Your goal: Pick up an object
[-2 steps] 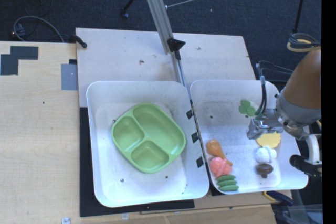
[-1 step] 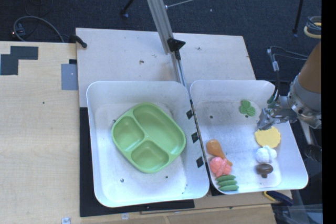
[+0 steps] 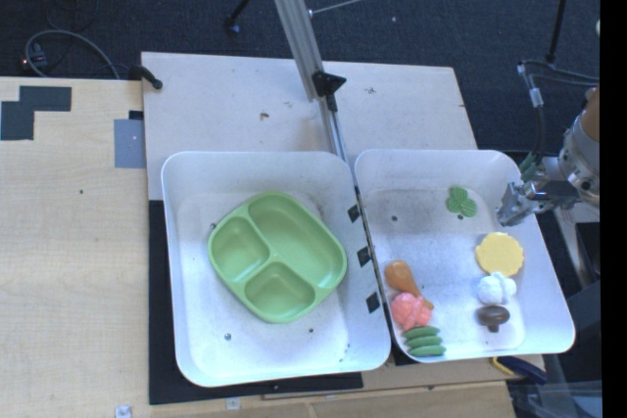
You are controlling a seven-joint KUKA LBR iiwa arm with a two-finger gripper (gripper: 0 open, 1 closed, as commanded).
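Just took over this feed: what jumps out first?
A big green divided plate lies in the left bin. The right bin holds a scatter of small toy foods, including a yellow disc and a pink piece. The gripper sits at that bin's right rim.

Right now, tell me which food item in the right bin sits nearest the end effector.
The yellow disc, just below the end effector; the green leafy piece lies farther to its left.

Open floor mid right bin (image 3: 431, 173) (toys (image 3: 500, 254) crowding its near and right sides).
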